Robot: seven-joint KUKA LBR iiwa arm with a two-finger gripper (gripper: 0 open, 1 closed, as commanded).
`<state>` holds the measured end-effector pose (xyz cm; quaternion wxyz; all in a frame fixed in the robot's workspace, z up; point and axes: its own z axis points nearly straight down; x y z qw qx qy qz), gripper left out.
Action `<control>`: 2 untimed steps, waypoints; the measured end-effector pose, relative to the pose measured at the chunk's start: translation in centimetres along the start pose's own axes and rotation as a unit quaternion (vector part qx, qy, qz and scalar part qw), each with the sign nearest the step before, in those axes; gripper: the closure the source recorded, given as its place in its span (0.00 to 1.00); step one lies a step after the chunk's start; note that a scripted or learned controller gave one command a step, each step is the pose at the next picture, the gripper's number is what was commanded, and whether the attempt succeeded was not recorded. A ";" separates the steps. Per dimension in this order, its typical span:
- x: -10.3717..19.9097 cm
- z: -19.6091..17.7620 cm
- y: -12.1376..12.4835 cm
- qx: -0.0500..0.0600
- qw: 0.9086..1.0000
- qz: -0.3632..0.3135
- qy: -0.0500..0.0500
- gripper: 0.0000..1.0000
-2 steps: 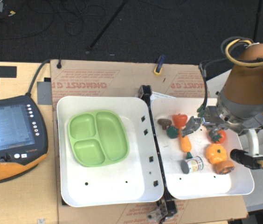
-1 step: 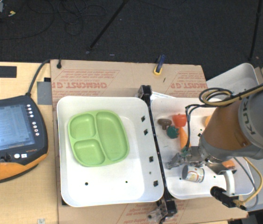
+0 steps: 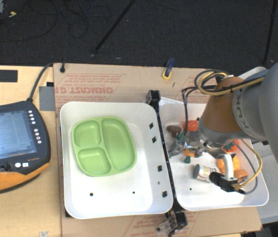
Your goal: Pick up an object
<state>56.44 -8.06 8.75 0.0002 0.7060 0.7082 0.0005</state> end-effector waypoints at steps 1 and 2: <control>-0.2 -0.9 -0.4 0.004 1.000 0.004 0.001 1.00; 3.4 -18.1 -2.7 -0.005 1.000 -0.001 0.001 1.00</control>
